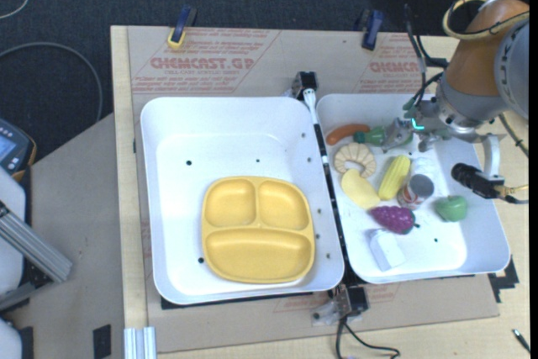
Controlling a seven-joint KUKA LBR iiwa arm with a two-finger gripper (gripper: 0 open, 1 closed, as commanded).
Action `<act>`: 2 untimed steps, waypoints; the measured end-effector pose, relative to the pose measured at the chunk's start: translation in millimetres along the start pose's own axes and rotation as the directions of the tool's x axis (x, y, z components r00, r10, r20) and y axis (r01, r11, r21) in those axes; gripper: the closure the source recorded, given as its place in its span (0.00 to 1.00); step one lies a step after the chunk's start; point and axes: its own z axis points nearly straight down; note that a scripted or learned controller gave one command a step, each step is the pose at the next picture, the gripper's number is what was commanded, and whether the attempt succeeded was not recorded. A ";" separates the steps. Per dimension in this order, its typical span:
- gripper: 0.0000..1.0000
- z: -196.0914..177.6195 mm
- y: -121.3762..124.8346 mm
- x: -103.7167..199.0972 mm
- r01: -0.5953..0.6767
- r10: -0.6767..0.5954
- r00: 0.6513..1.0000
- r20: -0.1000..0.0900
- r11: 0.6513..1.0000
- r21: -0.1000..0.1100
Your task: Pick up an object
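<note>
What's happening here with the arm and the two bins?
A robot arm reaches from the right over the right bin, its gripper low near the toy carrot and corn. Nothing can be seen held. That bin also has a croissant, banana, grapes, a green fruit and a white block. The left bin has a yellow plate.

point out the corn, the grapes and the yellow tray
corn [394,177], camera view, middle of the cob
grapes [393,219], camera view, centre of the purple bunch
yellow tray [256,255], camera view, floor of its long front compartment
</note>
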 end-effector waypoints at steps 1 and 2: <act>0.00 23.9 -32.0 13.6 -0.001 0.001 1.000 -0.003 1.000 0.009; 1.00 11.6 -29.6 12.6 -0.002 0.002 1.000 -0.001 1.000 0.002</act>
